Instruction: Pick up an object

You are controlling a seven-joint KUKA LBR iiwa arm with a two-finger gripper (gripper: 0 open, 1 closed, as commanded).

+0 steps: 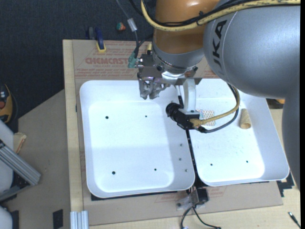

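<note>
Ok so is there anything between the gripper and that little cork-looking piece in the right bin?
Nothing standing in the bin floor blocks the way. The gripper hangs over the left bin's back edge, and the cork-like piece lies in the right bin. Between them are the arm's own black fitting and cable and a small patterned object.

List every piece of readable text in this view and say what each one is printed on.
"CHEMCAST": large red letters on the brown board under the bins, behind the left bin; the arm covers the end of the line.
Smaller red lines beneath it on the same board: too blurred to read.
"KA": dark letters on the grey arm, the visible part of a longer marking cut off by the orange band.
</note>
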